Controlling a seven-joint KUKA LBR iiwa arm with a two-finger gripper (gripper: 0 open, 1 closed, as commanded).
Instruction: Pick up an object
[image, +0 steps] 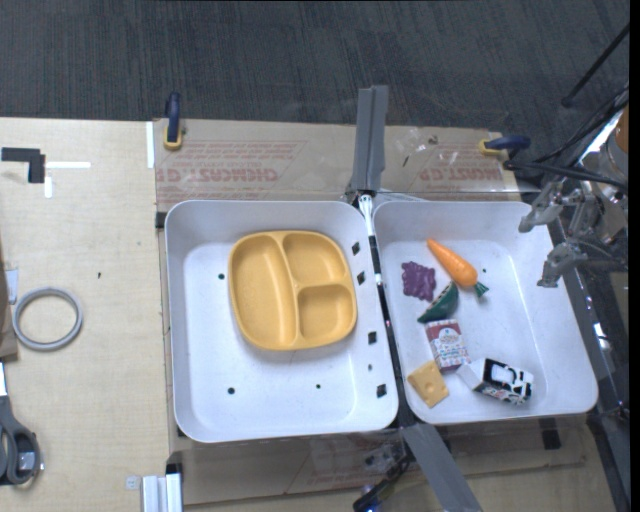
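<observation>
The right bin (545, 350) holds an orange carrot (452, 262), a purple piece (418, 279), a dark green piece (438, 302), a red and white packet (449, 346), a yellow cheese wedge (428, 384) and a black and white carton (505, 380). In the left bin (195, 350) lies a yellow divided plate (293, 290). My gripper (546, 242) hangs over the right bin's far right rim, to the right of the carrot. Its two fingers stand apart with nothing between them.
A grey tape roll (45, 318) and scissors (15, 455) lie on the wooden bench at the left. A grey post (371, 140) rises behind the seam between the bins. Clamps (173, 122) hold the cardboard at the back. Cables hang at the upper right.
</observation>
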